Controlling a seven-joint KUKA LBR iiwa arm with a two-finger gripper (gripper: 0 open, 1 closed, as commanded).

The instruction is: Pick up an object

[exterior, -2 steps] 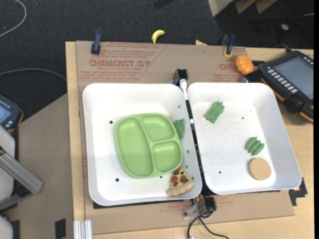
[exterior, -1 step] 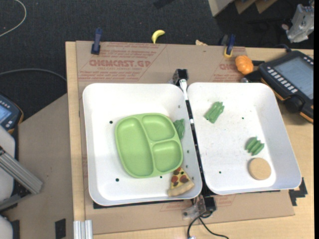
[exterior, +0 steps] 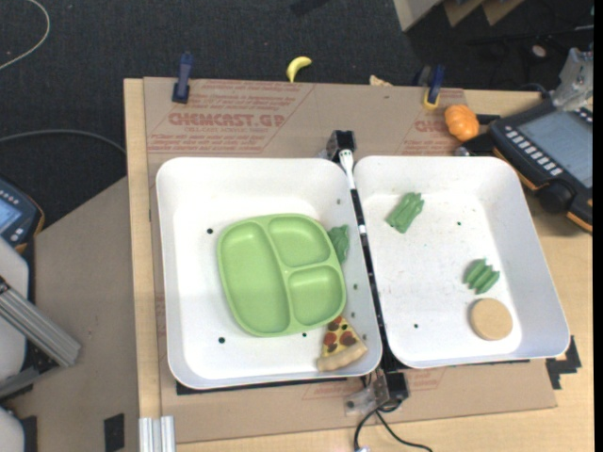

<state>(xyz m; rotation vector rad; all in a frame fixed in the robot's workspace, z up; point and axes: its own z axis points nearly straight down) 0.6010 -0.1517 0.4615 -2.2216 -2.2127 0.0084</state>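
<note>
Small green ridged toy piece (exterior: 339, 242) in left bin: mostly tucked behind the light green three-compartment plastic plate (exterior: 281, 273), shape can't be made out. Black handheld control pendant (exterior: 551, 153) at right: cut off by frame edge. Dark device with blue screen (exterior: 14, 217) at left: cut off too. Red printing on the brown cardboard sheet (exterior: 226, 116): blurred, partly unreadable.
</note>
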